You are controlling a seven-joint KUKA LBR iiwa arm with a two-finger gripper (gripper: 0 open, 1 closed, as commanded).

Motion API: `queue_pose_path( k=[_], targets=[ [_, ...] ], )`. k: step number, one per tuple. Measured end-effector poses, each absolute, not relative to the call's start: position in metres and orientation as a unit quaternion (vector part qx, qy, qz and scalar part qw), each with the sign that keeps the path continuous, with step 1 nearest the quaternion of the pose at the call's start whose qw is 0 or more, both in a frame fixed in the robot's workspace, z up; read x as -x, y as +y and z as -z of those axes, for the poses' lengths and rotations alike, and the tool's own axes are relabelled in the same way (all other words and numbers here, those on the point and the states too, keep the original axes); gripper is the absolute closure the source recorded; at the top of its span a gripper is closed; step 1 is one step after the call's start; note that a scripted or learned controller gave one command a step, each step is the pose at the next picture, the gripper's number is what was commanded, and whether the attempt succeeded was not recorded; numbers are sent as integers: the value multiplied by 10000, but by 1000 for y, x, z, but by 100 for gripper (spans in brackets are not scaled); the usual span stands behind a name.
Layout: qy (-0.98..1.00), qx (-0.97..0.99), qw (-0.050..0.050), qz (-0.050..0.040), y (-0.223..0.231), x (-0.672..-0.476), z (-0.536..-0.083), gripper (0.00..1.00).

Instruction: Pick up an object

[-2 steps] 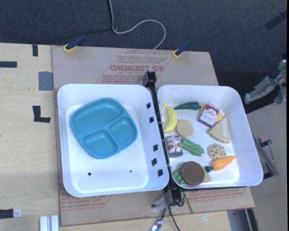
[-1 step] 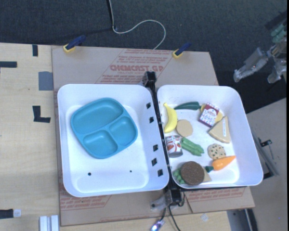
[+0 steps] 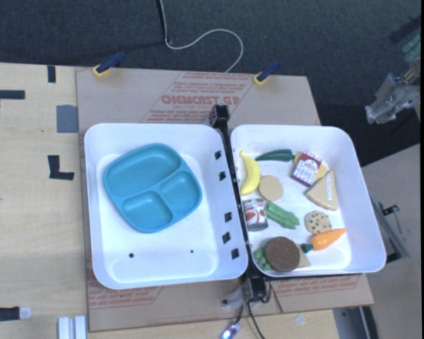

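Crowding in the right bin (image 3: 353, 189) is risking a multi-item snag; gripper (image 3: 390, 104), upper right of frame, is showing no discernible opening state.

A blue divided plate (image 3: 152, 186) lies in the left white bin (image 3: 99, 260). Both bins rest on cardboard (image 3: 198, 101) held by two clamps (image 3: 109, 63).

blue tray (image 3: 152, 187) | yellow banana (image 3: 249, 173) | orange carrot (image 3: 328, 239) | brown, perhaps chocolate, cookie (image 3: 282, 253)
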State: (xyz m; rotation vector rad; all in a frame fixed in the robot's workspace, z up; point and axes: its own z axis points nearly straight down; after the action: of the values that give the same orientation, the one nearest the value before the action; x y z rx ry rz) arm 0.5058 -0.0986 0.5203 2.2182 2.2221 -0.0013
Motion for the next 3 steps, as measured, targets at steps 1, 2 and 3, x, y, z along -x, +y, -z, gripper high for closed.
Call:
queue_pose_path(
  k=[1, 2, 3],
  targets=[
    [7077, -7065, 9, 5, -98, -506, -530, 100],
    [7079, -7063, 10, 6, -98, -507, -540, 100],
    [7080, -7062, 15, 7, -98, -507, -550, 100]
  ],
)
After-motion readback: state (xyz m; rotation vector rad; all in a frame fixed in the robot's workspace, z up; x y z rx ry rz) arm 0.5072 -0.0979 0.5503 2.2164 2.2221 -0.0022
